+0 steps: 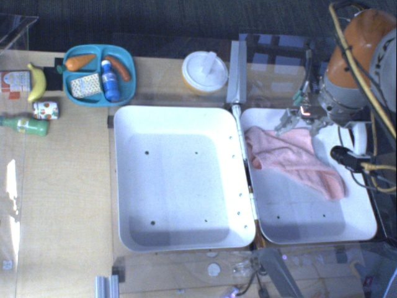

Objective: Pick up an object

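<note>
Gripper (299, 118) hangs over the far edge of the right bin (322, 228), its two fingers spread apart and pointing down at the upper end of the pink cloth (291, 157), with nothing between them. That cloth lies crumpled in the right bin, running from near the bin's left wall at a slant toward its right side, its far end just under the fingers. Whether the tips touch the fabric cannot be told from this angle. The left bin (180, 234) sits beside it, apart from the work. To do the pick well, I judge the arm should come straight down onto a raised fold rather than a flat stretch, so that both fingers bracket a ridge of fabric, then close fully before any lift. Going too shallow would likely pinch only air or a thin edge that slips; a slow lift would show whether the cloth comes along.
</note>
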`<action>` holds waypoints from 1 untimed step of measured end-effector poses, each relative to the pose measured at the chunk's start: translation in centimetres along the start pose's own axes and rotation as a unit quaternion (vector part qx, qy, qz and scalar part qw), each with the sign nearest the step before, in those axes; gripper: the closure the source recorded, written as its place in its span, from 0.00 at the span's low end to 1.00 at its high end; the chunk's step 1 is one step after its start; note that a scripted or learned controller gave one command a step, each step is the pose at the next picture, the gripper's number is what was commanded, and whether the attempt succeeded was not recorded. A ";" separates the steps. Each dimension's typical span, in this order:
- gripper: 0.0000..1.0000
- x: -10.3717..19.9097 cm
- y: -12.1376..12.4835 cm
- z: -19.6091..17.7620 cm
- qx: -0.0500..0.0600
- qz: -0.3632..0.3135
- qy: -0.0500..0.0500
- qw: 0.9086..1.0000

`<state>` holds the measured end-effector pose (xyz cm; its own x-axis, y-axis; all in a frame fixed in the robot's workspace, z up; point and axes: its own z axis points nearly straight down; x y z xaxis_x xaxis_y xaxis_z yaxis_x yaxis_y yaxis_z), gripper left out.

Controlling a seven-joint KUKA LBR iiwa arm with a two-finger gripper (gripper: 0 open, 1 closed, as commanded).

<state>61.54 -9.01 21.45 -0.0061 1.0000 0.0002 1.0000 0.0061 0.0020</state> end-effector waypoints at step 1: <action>0.00 -0.5 1.4 11.8 -0.003 0.026 0.000 1.000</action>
<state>62.93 -9.50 9.66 0.0451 0.9990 0.0001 0.9990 -0.0451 0.0070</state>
